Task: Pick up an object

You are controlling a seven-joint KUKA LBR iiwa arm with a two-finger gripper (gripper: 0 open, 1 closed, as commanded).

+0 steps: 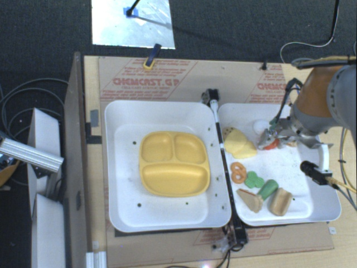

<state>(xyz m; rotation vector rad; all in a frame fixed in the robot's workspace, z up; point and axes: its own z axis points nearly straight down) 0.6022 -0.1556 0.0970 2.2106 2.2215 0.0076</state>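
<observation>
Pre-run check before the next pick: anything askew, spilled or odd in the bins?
Nothing stands out. The yellow divided tray lies flat in the left bin, slightly rotated. The toy food pieces sit loosely scattered in the right bin, none over the rim. The gripper is low beside the pale yellow piece.

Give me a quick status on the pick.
Hand low in right bin, over a small orange-red piece; grip unclear. Yellow lump close alongside. Yellow tray alone in left bin.
</observation>
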